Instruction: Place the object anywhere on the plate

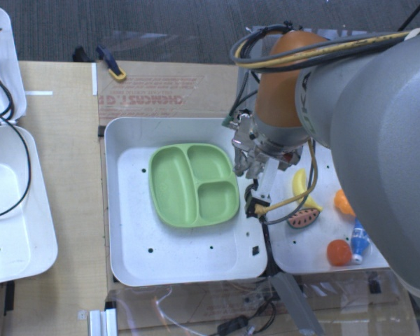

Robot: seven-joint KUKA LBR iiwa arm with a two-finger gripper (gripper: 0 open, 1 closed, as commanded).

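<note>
The grey arm (378, 124) with its orange band (283, 82) is looming nearest the lens, reaching in over the seam between the two white bins (126, 243), and its jaws (246, 161) are hanging by the right rim of the green three-compartment plate (193, 185); I cannot tell how far apart they are standing. Beside it, in the right bin, a yellow banana (299, 183), a watermelon slice (303, 218), an orange ball (339, 252) and a small bottle (359, 243) are lying apart from the plate. Cardboard (161, 93) is covering the wooden tabletop (63, 138) behind the bins.
</note>
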